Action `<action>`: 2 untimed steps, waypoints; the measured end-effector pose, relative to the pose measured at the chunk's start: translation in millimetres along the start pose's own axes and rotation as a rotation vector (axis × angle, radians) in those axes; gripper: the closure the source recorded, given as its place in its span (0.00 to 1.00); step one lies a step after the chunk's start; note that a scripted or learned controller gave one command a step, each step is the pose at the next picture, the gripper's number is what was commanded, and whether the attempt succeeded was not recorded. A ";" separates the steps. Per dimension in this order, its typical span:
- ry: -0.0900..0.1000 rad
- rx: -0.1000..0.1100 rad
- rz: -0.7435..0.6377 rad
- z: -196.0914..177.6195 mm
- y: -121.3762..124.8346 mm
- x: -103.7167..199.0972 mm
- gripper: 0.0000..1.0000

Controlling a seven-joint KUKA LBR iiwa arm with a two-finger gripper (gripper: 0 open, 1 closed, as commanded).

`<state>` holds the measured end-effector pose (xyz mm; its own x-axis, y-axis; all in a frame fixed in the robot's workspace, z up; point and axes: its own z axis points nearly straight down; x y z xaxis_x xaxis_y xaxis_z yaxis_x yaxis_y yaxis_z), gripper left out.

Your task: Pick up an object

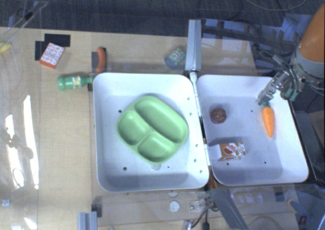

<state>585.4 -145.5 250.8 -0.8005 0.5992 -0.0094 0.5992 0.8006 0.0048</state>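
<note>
Left bin (101, 137) carries the big green divided tray (152, 128) dead centre. Right bin (284, 173): carrot (268, 121) at three o'clock, snack carton (231, 151) at seven, dark round thing (218, 115) at ten. Gripper (271, 93) hovers at one o'clock, just above the carrot, grasping nothing; its spread, cannot tell.

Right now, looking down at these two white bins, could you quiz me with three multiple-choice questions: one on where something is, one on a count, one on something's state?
1. Where is the green divided tray?
A. left bin
B. right bin
C. on the bench

2. How many things lie in the right bin?
A. one
B. three
C. five

3. The carrot is:
A. held in the air
B. lying on the bin floor
C. on the green tray

Answers: 1 A, it sits within the left bin's walls. 2 B, the carrot, a round brown item and a small carton. 3 B, it rests flat below the gripper.
</note>
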 end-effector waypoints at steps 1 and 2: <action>-0.002 -0.001 -0.207 152.7 -26.8 -28.5 1.00; 0.005 0.001 0.013 152.6 26.3 47.0 1.00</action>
<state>565.1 -96.5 97.9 -0.7927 0.6096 -0.0048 0.6096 0.7927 0.0042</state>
